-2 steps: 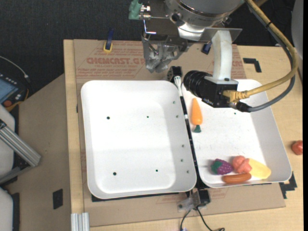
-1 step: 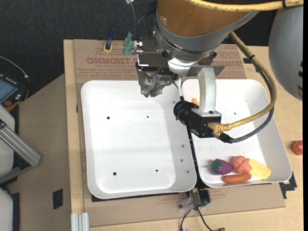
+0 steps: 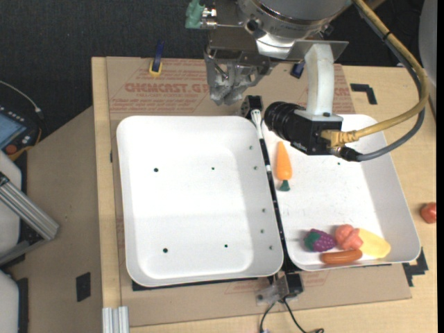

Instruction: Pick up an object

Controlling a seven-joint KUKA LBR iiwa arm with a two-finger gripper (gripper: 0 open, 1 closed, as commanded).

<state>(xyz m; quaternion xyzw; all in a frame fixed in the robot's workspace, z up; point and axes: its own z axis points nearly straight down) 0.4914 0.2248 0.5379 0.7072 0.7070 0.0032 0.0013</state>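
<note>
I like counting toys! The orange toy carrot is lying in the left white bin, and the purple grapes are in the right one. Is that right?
Not quite. The orange toy carrot lies in the right white bin, near its left wall, as the camera view shows. The purple toy grapes are in that right bin too, as you said.

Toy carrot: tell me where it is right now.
The toy carrot lies in the right bin, near its upper-left corner beside the divider between the bins, just below the black camera unit and well above the cluster of toy food.
</note>
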